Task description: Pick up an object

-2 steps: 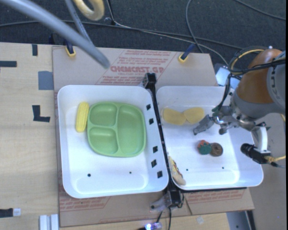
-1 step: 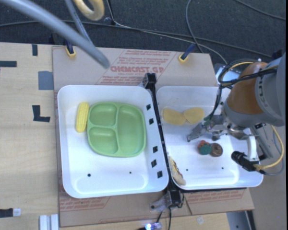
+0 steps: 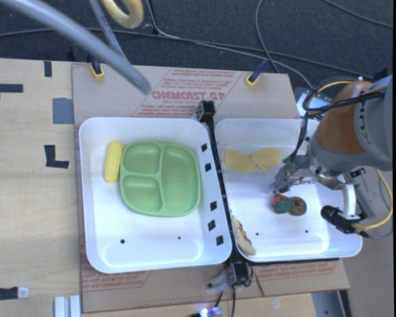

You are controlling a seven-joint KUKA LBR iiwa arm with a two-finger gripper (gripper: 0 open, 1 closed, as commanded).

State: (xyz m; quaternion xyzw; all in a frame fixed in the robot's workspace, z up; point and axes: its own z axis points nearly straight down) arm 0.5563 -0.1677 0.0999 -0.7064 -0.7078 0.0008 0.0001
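Over the right bin (image 3: 317, 243), the grey arm (image 3: 356, 137) reached in from the right and its jaws (image 3: 284, 185) hung low, just above a small cluster of objects; whether they were open or closed could not be told, and nothing showed plainly between them. Directly below the jaws lay a small red piece (image 3: 280, 204) touching a round brown-and-green object (image 3: 295, 207). Up and to the left of the jaws sat two pale yellow flat pieces (image 3: 252, 159) side by side. Farther down and left, against the bin's left wall, lay a tan elongated item (image 3: 242, 237). Well to the left, in the left bin (image 3: 145, 253), rested a green divided plate (image 3: 160, 177) with a yellow corn cob (image 3: 112, 161) just beside its left edge. Both bins stood on the tabletop (image 3: 26, 197).
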